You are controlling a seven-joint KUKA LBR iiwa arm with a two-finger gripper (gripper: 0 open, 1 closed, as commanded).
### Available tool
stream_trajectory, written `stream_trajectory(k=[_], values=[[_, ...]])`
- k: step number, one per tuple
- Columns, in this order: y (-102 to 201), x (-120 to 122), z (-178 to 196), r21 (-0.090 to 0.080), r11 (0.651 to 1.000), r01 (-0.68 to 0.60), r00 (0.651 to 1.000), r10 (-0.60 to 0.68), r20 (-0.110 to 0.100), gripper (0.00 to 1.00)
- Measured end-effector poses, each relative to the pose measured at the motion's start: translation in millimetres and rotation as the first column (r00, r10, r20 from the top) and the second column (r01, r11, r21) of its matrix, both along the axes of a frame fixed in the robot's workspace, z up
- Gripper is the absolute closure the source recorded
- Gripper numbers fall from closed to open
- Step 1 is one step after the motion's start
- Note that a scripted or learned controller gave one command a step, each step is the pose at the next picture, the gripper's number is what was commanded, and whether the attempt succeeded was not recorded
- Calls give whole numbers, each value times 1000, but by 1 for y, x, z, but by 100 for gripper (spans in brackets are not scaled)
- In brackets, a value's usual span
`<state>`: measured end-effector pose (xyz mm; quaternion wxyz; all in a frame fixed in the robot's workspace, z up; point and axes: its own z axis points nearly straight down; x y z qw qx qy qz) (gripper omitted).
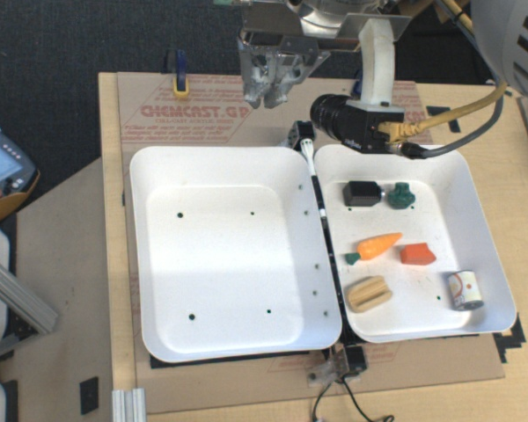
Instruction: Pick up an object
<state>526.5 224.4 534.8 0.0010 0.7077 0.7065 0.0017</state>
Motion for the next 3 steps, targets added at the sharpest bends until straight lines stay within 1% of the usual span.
stream_trajectory(k=[1, 2, 3], values=[[-17, -29, -192, -9, 1000, 1, 1000, -1, -23, 100], [-27, -49, -258, -4, 1000, 0, 1000, 0, -13, 100], [-35, -23, -116, 5, 1000, -2, 1000, 2, 14, 100]])
